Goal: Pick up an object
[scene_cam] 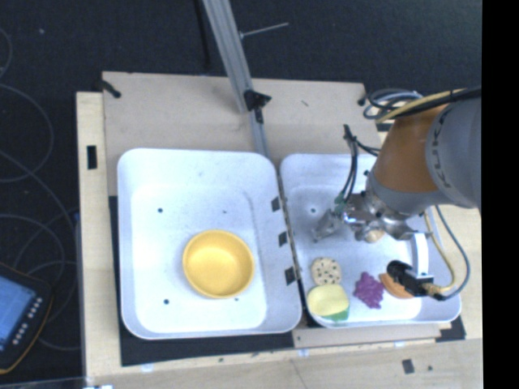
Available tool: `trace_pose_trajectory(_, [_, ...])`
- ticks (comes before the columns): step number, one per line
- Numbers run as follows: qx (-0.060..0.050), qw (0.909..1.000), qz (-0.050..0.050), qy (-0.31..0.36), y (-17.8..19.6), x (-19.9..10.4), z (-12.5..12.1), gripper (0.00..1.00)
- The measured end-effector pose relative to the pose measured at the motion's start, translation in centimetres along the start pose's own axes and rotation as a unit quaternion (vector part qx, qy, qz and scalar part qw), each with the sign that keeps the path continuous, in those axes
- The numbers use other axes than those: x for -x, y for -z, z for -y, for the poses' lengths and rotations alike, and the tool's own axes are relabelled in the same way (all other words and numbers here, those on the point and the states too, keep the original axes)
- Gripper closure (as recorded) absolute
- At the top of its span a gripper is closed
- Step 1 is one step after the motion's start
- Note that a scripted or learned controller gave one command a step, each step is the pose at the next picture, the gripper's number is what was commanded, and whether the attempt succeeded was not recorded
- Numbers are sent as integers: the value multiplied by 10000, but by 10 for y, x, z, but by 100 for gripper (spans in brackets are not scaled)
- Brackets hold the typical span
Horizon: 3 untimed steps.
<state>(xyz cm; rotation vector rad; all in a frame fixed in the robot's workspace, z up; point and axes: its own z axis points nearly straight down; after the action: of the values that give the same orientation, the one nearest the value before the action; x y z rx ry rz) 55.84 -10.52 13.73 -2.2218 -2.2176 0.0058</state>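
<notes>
My gripper (328, 224) hangs low over the middle of the right bin (304, 173), reaching in from the right under the grey and orange wrist. Nothing shows between its tips. Just below it lies a round speckled cookie (326, 271). A yellow-green fruit (328, 302) sits at the bin's near left corner. A purple bunch of grapes (370, 289) lies to the right of the fruit, and an orange object (396, 288) is partly hidden beside the grapes.
The left bin (146, 177) holds a yellow bowl (217, 262) near its front middle. A grey metal rail (231, 47) slants down from the top to the gap between the bins. Cables hang beside the wrist.
</notes>
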Motion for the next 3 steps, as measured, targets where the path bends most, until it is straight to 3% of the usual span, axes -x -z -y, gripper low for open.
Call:
trace_pose_trajectory(1, [44,10000,1,-36,14,1,-2,100])
trace_pose_trajectory(3, [60,10000,6,23,117,4,-10,100])
